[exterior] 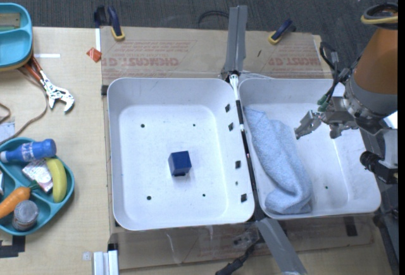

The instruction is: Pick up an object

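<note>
The gripper (310, 126) hangs over the right bin (354, 201), fingers apart, holding nothing. The towel (275, 160) lies just left of it, its length running along the divider.

Two bins are set side by side on the bench (63, 65). A cube (180, 163) lies in the left bin (126, 97), a little before its middle. A towel (278, 166) is laid in the right bin (354, 198), along that bin's left wall, from near the back to the front. The gripper (310, 125) is placed over the right bin, to the right of the towel's back end. A tray (66, 195) is set at the bench's left edge, well apart from the bins, with a wrench (54, 93) behind it.
</note>
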Motion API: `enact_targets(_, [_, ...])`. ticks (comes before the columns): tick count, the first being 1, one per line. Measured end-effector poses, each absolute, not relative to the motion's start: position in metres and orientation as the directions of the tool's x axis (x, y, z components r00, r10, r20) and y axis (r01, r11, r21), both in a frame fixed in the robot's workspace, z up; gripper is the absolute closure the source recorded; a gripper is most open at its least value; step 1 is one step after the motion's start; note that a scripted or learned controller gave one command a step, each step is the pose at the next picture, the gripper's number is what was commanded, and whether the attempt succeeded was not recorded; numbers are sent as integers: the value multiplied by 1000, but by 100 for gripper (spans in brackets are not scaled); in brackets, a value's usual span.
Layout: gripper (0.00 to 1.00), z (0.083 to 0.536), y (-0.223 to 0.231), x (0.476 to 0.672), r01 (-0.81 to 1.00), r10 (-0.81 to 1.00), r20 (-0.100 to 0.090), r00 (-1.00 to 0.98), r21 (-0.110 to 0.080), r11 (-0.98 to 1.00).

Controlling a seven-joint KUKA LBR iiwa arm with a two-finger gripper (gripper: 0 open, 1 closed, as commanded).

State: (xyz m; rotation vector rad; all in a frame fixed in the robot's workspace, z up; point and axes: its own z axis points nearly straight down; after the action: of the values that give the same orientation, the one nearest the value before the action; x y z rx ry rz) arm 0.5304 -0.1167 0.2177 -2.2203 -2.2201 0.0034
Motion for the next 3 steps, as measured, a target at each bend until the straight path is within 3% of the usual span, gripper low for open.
enact_targets(1, [0, 236, -153, 506, 961, 961, -1, 278, -1, -278])
enact_targets(2, [0, 273, -163, 551, 861, 861, -3, 508, -2, -508])
enact_targets(3, [0, 199, -196, 483, 713, 713, -3, 702, -4, -702])
